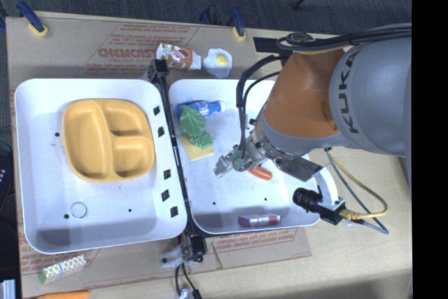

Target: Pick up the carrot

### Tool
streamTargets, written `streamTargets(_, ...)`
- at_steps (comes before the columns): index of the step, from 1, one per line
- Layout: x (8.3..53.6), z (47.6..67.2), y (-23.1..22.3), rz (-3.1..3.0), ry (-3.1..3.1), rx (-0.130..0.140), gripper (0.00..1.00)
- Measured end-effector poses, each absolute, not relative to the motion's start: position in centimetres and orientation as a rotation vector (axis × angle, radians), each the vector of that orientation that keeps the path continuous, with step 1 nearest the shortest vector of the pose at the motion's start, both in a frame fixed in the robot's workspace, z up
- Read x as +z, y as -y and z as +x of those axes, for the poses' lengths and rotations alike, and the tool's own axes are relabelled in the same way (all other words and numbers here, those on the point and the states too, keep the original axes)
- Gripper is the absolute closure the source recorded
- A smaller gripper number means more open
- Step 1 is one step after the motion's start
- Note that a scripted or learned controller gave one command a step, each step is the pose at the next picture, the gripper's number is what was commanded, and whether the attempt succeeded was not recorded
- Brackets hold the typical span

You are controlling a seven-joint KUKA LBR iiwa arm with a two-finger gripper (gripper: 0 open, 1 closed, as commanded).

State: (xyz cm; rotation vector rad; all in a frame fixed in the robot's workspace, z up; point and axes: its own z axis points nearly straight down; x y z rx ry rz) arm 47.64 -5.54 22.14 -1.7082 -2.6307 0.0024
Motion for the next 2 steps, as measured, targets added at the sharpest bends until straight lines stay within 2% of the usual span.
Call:
streamTargets(1,25.8,47.9,11.5,-1.696,2.644,0.002,1.0)
streamTargets(2,21.5,52.0,9.8,-1.398,2.809,0.001,1.0)
